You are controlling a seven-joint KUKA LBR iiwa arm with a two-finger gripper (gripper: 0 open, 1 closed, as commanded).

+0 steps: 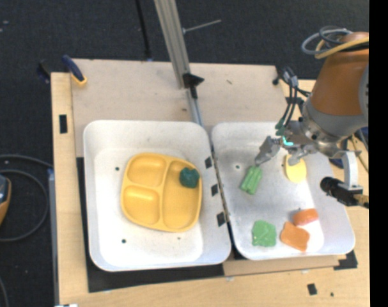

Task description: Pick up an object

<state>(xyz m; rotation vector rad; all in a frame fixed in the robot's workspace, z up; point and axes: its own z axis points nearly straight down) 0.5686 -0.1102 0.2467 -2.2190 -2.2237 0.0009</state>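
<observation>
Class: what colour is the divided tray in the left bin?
Yellow: the divided tray, seen in the camera view.

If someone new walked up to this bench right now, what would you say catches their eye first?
Probably the yellow divided tray in the left bin, with a dark green object in its upper right compartment. Next, the gripper over the right bin, just above a light green block, with orange pieces nearer the front.

Your arm (337, 98) enters from the right, orange band uppermost, wrist angled down and leftward. Your gripper (278, 153) hangs low with its fingers spread apart.
</observation>
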